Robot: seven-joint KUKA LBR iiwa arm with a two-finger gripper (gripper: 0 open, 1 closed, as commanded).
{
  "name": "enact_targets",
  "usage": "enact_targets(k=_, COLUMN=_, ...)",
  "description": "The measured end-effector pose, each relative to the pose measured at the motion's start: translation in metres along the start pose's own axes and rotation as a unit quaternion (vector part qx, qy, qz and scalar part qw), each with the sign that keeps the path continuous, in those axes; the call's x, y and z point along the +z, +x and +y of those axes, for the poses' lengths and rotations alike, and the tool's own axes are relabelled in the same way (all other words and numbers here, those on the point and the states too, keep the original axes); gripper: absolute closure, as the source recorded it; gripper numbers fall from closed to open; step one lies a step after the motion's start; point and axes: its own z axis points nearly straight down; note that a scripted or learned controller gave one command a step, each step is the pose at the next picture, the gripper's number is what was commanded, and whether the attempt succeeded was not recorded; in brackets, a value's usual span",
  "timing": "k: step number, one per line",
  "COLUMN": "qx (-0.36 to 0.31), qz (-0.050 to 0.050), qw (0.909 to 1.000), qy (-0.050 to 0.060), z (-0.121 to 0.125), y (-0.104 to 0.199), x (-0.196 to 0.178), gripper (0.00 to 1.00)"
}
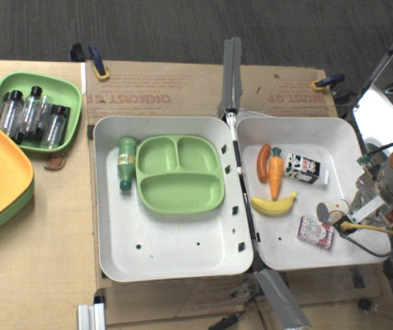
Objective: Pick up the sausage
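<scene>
On the left edge of the wooden table point(38, 267) sits a stack of orange-yellow plastic plates point(1, 177). Just behind it is a green square tray point(69, 98) holding several clear bottles with dark caps point(35, 115).

The left shallow white bin point(162, 249) contains a green plastic bottle point(126, 162) lying along its left side. Just beside the bottle is a green three-compartment plate point(180, 174).

The right shallow white bin point(286, 253) holds the remaining items. The red-orange sausage point(263, 162) lies in the bin's upper left part, near the divide between the bins. Its right side touches an orange toy carrot with a green top point(275, 174). A yellow banana point(273, 205) lies just below both. A black-and-white carton point(303, 168) lies to the right of the carrot, and a pink patterned packet point(315, 231) rests lower down.

The robot's hand point(378, 188) is at the right rim of this bin, well apart from the sausage. Whether it is spread or pressed together cannot be told. Nothing is seen gripped in it.
</scene>
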Motion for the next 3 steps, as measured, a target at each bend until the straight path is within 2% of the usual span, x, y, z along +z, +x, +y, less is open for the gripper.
enact_targets(k=1, qx=0.129, qz=0.000, qw=0.9917, qy=-0.001, z=0.019, y=-0.008, x=0.012, gripper=1.00)
enact_targets(k=2, qx=0.127, qz=-0.002, qw=0.9919, qy=0.001, z=0.018, y=-0.008, x=0.005, gripper=1.00)
enact_targets(k=3, qx=0.027, qz=0.000, qw=0.9996, qy=0.000, z=0.019, y=-0.009, x=0.025, gripper=1.00)
